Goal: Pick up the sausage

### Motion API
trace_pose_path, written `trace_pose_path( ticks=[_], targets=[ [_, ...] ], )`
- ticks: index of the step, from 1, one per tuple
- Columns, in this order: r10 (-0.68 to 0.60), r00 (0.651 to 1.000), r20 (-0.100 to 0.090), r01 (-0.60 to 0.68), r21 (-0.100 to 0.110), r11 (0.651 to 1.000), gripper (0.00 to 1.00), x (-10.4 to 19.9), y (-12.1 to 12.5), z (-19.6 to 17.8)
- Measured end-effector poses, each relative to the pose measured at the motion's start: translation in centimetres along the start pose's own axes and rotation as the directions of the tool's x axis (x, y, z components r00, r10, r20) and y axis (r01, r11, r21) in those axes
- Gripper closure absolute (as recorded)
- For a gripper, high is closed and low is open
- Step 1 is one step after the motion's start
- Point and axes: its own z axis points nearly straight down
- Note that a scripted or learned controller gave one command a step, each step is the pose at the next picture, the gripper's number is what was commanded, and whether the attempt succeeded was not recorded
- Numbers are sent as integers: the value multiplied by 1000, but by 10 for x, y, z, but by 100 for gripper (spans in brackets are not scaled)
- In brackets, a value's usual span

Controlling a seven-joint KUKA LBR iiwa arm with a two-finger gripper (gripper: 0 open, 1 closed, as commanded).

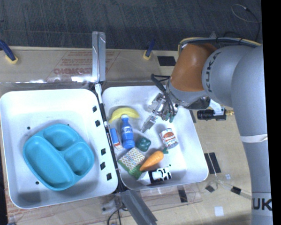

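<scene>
My pincer (pixel 152 117) hangs over the far part of the right bin (pixel 190 170), fingers spread and holding nothing. The sausage? I can't pick it out for certain among the clutter (a banana (pixel 123 113), blue bottle (pixel 127 132), carrot (pixel 151 160) and small can (pixel 168 138) crowd there). A blue tray (pixel 58 156) sits in the left bin (pixel 13 111).

Glossy plastic blue tray (pixel 58 156) (smooth); matt white bins (pixel 18 106); wooden bench (pixel 128 56).
</scene>
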Motion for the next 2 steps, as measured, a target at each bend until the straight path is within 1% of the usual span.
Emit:
trace_pose_path(
  ticks=[1,2],
  targets=[
    [-327,945,0,327,0,945,0,37,8,0],
    [-483,875,5,483,0,875,0,7,57,-1]
  ],
)
